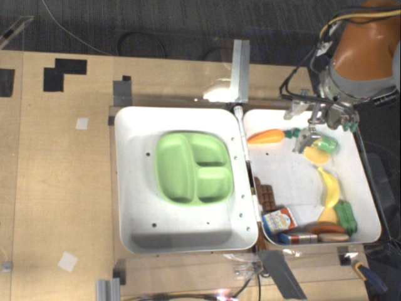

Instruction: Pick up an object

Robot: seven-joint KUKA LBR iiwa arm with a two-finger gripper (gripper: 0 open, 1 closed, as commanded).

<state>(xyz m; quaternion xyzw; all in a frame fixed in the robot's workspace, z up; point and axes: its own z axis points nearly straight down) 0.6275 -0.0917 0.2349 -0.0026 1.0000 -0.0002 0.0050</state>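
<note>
Over the right bin (366, 187), the gripper (306, 140) hangs beside the carrot (265, 137).
Whether it is open or holding anything, I cannot tell; the carton (279, 219) label is too small to read.

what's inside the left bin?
A green divided tray lies inside the left bin, its three compartments bare. Whatever sits beneath the tray is covered.

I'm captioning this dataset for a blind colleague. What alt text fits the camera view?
A grey-and-orange robot arm reaches from the right, its gripper low over the right bin near a carrot and a yellow-green toy. That bin also holds a banana and small packages. The left bin holds a green divided tray.
</note>
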